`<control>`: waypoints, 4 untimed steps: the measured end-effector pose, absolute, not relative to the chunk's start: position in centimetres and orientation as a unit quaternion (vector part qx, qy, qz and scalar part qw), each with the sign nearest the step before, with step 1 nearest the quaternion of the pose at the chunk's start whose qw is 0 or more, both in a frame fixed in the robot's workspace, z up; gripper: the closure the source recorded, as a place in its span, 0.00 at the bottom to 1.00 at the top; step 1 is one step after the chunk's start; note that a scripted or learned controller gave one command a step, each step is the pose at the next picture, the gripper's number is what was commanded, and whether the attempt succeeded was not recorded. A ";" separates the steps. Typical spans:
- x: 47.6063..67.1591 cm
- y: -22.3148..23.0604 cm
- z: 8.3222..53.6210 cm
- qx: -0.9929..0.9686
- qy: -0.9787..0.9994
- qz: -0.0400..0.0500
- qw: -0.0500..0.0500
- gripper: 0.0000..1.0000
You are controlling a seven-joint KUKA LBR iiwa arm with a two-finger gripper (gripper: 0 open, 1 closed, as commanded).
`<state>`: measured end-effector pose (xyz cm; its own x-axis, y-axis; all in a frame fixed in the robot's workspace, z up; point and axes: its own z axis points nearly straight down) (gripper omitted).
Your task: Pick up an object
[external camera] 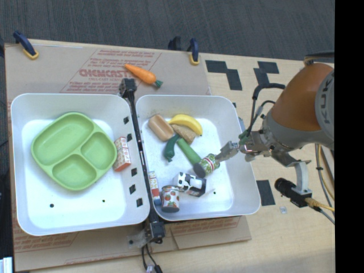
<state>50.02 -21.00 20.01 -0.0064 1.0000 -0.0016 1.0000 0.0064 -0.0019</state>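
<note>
Small can (209, 164), green-labelled, lying in the right bin (242, 198) beside the green utensil (181, 148); gripper (226, 151) just beside it, finger state cannot be told. Step judged: approach, no grasp confirmed. Next move calls for closing squarely around the can and lifting.

Carrot (140, 73) lies on cardboard (108, 67) behind the bins. Blue clamps (25, 44) grip the cardboard's far edge. Dark carpet (170, 10) beyond.
</note>
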 end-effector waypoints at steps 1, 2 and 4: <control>47.6 -21.1 9.2 -0.705 -0.709 0.001 0.002 0.00; 47.8 -21.1 10.2 -0.703 -0.711 0.001 0.001 1.00; 47.7 -21.1 25.7 -0.706 -0.709 0.000 -0.001 1.00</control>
<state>47.72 -21.14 25.71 -0.0044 1.0000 -0.0018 1.0000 0.0044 0.0018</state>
